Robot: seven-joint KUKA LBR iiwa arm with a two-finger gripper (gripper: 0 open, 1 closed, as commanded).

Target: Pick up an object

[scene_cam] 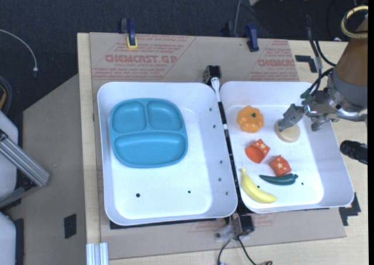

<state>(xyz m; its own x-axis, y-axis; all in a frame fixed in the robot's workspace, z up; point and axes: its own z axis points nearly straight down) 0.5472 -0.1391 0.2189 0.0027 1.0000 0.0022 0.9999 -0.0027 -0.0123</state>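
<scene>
Fingers (290, 122) state unclear, over beige disc (288, 134) | right bin (327, 194) far edge near

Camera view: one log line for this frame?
gripper over beige round piece, right bin | grasp: cannot tell | blue tray in left bin

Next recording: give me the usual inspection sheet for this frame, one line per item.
Surface: cardboard-covered bench bearing left bin and right bin.
Job's things: in the right bin, orange pumpkin, beige disc, two red pieces, dark green pepper, banana.
Clutter: blue divided plate in the left bin.
Grippers: gripper low over the beige disc; grasp unclear.
Cables: cable at the front edge.
Surroundings: blue clamps, dark floor.
</scene>
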